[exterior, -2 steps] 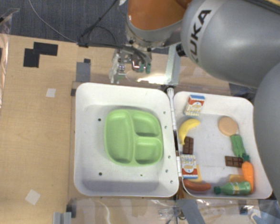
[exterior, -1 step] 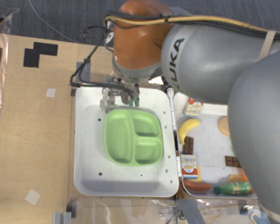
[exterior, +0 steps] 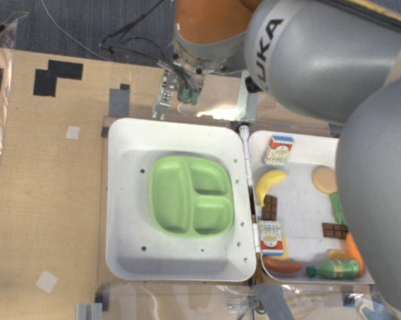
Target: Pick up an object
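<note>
My gripper (exterior: 177, 97) hangs high over the bench just behind the back rim of the left bin (exterior: 116, 184). Its two fingers stand apart with only the wooden bench showing between them, so it is open and holds nothing. A green divided plate (exterior: 191, 196) lies in the left bin. The right bin (exterior: 303, 156) holds a banana (exterior: 271, 183), a chocolate bar (exterior: 270, 208), two small cartons (exterior: 278, 151) (exterior: 270, 237), a red sausage (exterior: 283, 266), a green bottle (exterior: 333, 269), a carrot (exterior: 354, 247) and a tan bun (exterior: 324, 179). The arm hides the right bin's far right part.
The grey arm (exterior: 331, 55) covers the upper right of the view. Black cables (exterior: 126, 45) lie on the dark floor behind the bench. Black marks (exterior: 55, 77) and bare wood sit to the left of the bins.
</note>
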Action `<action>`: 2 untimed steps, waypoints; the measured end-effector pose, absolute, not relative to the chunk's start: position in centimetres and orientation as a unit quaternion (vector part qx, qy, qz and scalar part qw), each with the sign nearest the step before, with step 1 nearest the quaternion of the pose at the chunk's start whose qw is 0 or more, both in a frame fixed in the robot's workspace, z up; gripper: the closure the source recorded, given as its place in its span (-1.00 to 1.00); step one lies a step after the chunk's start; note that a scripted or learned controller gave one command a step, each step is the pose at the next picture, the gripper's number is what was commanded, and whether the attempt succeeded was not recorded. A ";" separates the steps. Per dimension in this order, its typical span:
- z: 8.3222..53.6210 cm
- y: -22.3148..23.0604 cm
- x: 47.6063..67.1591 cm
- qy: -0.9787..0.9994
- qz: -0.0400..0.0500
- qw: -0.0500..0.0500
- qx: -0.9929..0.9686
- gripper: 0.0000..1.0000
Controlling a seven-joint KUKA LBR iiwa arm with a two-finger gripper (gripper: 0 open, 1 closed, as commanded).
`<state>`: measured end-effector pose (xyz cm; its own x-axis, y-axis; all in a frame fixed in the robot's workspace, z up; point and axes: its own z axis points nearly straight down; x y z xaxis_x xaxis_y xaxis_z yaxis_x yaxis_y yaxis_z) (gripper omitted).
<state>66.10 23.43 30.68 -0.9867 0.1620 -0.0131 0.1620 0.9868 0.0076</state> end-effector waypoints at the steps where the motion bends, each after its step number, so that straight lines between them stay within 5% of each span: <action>1: 31.9 23.5 66.2 0.997 0.005 0.011 0.080 1.00; 2: 33.4 23.6 66.4 0.997 0.007 0.016 0.079 1.00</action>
